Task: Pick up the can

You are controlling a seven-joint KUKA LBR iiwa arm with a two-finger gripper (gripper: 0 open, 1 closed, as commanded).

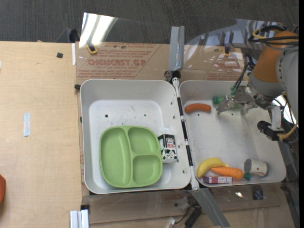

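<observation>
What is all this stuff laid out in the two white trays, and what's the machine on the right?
Shallow white bins: 2, side by side, left and right.
Green divided plastic plate: 1, left bin, near side.
Small black-and-white cow-print carton: 1, left bin, beside the plate.
Orange toy sausage: 1, right bin, far left.
Yellow toy banana: 1, right bin, near edge.
Orange toy carrot: 1, beside the banana.
Small beige can lying on its side: 1, right bin, near right corner.
Grey arm with orange band: 1, right; gripper over the right bin's far side.

Two bins; one green plate; one carton; one sausage; one banana; one carrot; one can.
</observation>
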